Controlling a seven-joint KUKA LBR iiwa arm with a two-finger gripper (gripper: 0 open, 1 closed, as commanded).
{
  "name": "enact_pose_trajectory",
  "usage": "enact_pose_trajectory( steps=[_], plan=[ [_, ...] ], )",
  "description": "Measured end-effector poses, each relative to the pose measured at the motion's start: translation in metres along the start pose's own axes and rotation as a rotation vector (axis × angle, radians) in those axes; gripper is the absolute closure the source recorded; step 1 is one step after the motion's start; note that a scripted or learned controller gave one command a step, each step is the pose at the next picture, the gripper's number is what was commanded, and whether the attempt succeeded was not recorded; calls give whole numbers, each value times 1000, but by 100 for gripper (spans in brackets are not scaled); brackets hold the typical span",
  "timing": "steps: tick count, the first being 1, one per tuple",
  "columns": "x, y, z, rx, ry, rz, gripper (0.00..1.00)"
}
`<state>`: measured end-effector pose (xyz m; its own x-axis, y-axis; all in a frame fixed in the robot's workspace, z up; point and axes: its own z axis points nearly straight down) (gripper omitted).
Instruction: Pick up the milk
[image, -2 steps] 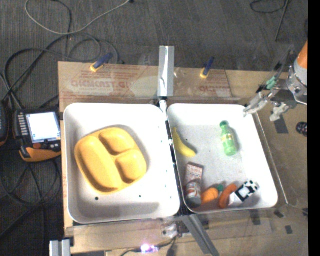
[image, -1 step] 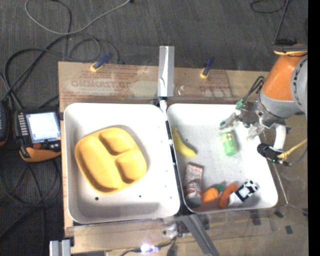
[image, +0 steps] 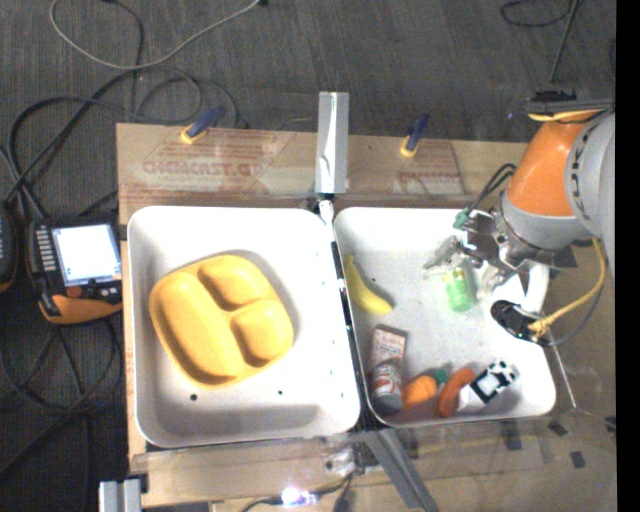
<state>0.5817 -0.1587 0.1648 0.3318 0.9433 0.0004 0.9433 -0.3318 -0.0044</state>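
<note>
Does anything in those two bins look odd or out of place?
Nothing looks spilled or broken. The toy food in the right bin lies jumbled: the milk carton is tipped into the near corner beside the carrots, far from the claw.

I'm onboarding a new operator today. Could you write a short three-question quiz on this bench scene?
1. True or false: the yellow tray lies in the left bin.
2. Which item lies nearest the divider between the bins? A) banana B) green bottle C) milk carton
3. In which corner of the right bin is the milk carton?

Key: 1 true. 2 A. 3 The near right corner, beside the carrot; the gripper hovers by the green bottle instead.
</note>
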Motion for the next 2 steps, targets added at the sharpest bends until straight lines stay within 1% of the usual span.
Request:
enact_pose_trajectory(
  steps=[1,2],
  plan=[
    [-81,-76,-16,-1,-2,-46,0],
    [-84,-75,8,-1,-1,-135,0]
  ],
)
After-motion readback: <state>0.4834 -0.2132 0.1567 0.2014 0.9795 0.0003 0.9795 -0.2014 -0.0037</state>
